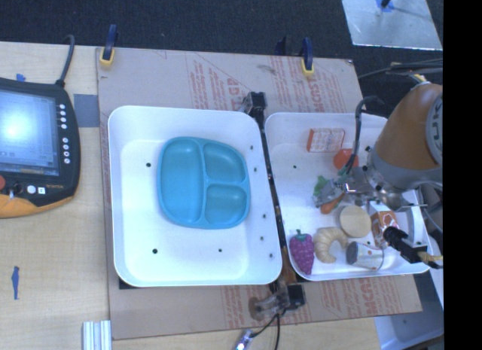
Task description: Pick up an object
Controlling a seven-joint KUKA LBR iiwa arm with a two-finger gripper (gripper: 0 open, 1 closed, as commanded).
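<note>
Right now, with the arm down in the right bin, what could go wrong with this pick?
The gripper sits in a tight cluster: the carrot, round cracker and croissant lie close together, so it may nudge neighbours or grab two. Items near the right bin's front wall, like the purple grapes, could get pushed against it.

Two white bins sat on the bench: the left bin (132, 190) and the right bin (290, 160). One blue plate (203, 183) lay in the left bin. The right bin held one orange box (325, 140), one red piece (343, 158), one green toy (325, 188), one carrot (330, 206), one round bun (355, 221), one croissant (327, 243), one bunch of grapes (302, 252) and one cup (366, 255). Three clamps were counted: one yellow (108, 49), one yellow (307, 56), one black (256, 103). One screen pendant (34, 145) was there.
</note>
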